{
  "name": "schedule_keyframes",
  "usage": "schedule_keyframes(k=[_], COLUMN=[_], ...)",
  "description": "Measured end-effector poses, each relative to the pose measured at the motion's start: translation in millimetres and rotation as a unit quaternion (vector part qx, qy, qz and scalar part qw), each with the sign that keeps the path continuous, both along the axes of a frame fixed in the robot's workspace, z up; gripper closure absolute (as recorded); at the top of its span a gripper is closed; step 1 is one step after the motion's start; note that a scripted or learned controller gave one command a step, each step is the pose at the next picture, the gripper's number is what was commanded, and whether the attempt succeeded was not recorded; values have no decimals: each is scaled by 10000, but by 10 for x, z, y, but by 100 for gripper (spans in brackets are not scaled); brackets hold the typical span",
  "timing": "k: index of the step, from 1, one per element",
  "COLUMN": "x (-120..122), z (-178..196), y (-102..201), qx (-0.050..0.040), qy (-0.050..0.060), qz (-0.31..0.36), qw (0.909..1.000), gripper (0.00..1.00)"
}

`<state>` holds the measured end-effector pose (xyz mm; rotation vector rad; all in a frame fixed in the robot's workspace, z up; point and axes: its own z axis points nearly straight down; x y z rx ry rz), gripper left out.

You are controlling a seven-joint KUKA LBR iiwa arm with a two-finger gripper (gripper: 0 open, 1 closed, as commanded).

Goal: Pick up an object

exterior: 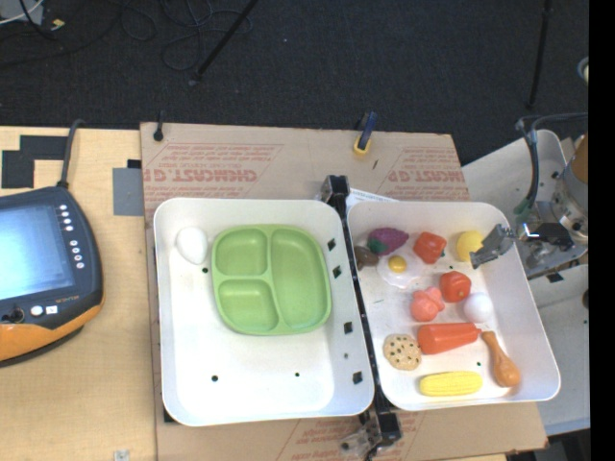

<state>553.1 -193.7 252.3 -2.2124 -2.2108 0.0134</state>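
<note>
The jaws (500, 243) hang at the right bin's (538, 353) far right rim beside a lemon (468, 244); whether they are open cannot be told. Below lie a tomato (455, 285), carrot (447, 337), corn (450, 384) and cookie (403, 351). The left bin (250, 373) holds a green tray (271, 280) and an egg (191, 245).

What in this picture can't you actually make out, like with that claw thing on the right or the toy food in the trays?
- Gripper, camera view: small and dark over the right bin's rim; what it is doing cannot be told.
- Arm: cut off by the right edge.
- Purple toy: too small to identify.
- Brownish item beside the bins' divider: partly hidden by that wall.
- Tablet screen: cut off by the left edge, washed out by glare.
</note>
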Motion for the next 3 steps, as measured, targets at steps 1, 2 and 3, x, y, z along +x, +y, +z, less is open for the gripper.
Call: schedule_keyframes(k=[1, 2, 3], x=[18, -1, 72], z=[65, -381, -857], y=[0, 13, 73], qx=[-9, -6, -3], qy=[-52, -38, -38], qz=[10, 19, 31], qw=[10000, 10000, 10000], gripper=[0, 0, 0])
